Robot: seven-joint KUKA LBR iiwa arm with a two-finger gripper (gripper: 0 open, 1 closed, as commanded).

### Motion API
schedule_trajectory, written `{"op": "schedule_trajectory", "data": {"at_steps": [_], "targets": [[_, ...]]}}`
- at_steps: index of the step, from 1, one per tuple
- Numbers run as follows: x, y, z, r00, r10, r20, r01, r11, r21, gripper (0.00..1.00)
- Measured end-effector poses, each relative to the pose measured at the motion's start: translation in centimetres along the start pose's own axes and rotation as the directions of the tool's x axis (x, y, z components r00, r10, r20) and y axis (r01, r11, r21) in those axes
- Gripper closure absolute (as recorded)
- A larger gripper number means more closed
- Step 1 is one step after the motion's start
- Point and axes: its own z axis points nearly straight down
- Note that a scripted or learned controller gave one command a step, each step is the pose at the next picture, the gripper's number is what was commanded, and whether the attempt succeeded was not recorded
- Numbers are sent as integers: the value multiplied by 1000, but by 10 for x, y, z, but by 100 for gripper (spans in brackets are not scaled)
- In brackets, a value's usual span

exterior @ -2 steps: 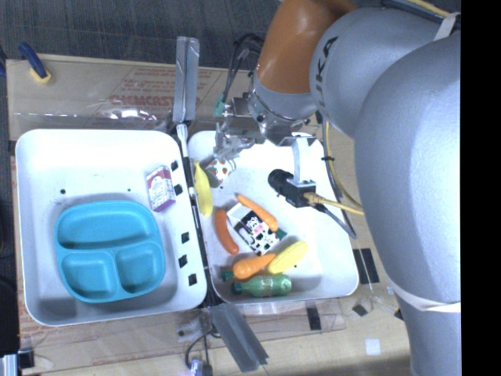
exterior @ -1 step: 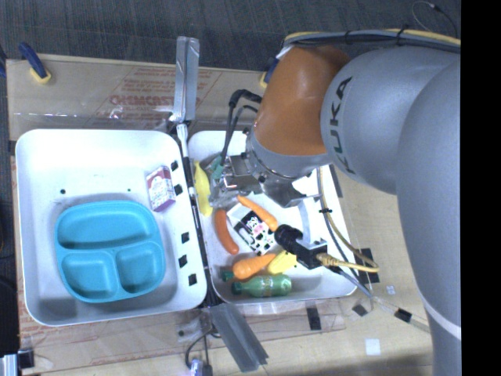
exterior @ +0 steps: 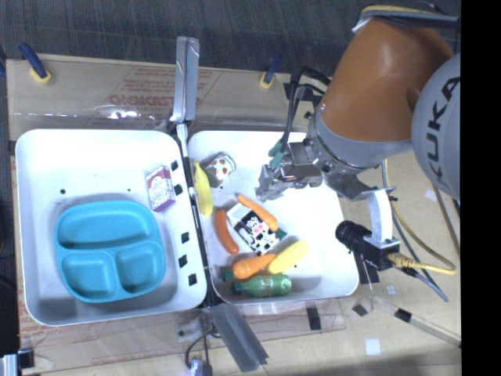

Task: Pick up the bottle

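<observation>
Background: dark carpet lay behind a tabletop (exterior: 235, 81) covered with brown cardboard, with blue clips along its far edge.
Landmark: the right bin (exterior: 333, 276) was white and shallow, and every place below is given from it.
Left bin (exterior: 39, 163): it sat just beside the right bin, touching along a shared middle wall.
Tray (exterior: 109, 249): blue, with three compartments, it lay in the left bin, well apart from the right bin's contents.
Small carton (exterior: 160, 187): purple and white, it stood in the left bin near the shared wall.
Bottle (exterior: 262, 287): green, it lay on its side against the right bin's near wall, untouched.
Carrot (exterior: 252, 267): orange, it rested just behind the bottle, touching it.
Corn (exterior: 286, 256): yellow, it lay beside the carrot, toward the bin's middle.
Cow-print box (exterior: 255, 231): black and white, it sat near the bin's centre.
Sausage (exterior: 226, 231): orange-red, it lay left of the box.
Banana (exterior: 203, 190): yellow, it lay along the shared wall.
Round can (exterior: 219, 167): it sat in the bin's far left corner.
Arm (exterior: 376, 77): grey with an orange band, it reached over the bin's far right part.
Hand (exterior: 270, 182): it hung above the bin's far half, well apart from the bottle; whether it was released or clenched could not be told, and nothing showed in it.
</observation>
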Motion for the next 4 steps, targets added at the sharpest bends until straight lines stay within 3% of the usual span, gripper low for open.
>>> {"op": "schedule_trajectory", "data": {"at_steps": [1, 2, 3, 4], "targets": [[27, 35, -63, 996, -87, 0, 87, 996, 1, 100], [27, 35, -63, 996, -87, 0, 87, 996, 1, 0], [9, 62, -72, 970, -242, 0, 242, 970, -1, 0], [74, 34, 13, 1000, 26, 0, -26, 1000, 6, 0]]}}
